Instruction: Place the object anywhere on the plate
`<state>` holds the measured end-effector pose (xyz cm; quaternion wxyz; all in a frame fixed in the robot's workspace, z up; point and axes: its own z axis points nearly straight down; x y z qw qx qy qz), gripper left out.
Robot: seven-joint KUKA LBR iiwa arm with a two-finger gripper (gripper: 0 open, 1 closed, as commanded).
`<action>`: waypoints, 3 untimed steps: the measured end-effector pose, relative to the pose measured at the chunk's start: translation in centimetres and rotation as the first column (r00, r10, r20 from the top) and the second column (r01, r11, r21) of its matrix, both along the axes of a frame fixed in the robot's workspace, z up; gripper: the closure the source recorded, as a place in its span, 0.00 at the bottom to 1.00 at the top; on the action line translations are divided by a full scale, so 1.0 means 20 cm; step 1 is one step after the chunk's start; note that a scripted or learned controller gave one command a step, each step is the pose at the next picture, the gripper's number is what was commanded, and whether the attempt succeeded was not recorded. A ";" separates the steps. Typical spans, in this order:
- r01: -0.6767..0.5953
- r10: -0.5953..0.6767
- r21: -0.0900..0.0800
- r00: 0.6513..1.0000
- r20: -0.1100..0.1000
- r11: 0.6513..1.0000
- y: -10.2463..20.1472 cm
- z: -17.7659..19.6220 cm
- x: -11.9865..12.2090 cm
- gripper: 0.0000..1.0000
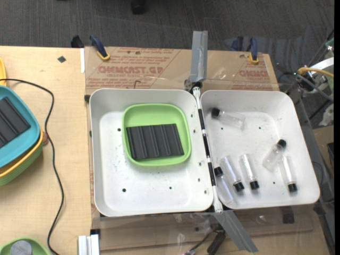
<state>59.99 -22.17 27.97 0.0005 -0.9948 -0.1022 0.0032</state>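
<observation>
Jaws wide or narrow, I cannot tell from the camera view. By my reading the task has not started. The green plate [156,110] sits in the left bin [109,163] on the bench, carrying just a dark ribbed pad [155,141]. The likely objects, five small clear tubes [248,170] with black caps, lie on their sides in the right bin [260,129]. Three are near its front edge and two further back, so picking and placing both remain.
</observation>
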 end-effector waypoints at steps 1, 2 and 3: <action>0.000 0.000 0.001 1.000 0.000 1.000 0.00 -0.12 0.01 0.00; 0.000 0.000 -0.001 1.000 0.002 1.000 0.00 -0.13 0.07 0.00; 0.000 0.000 0.000 1.000 0.002 1.000 0.00 -0.14 0.08 0.00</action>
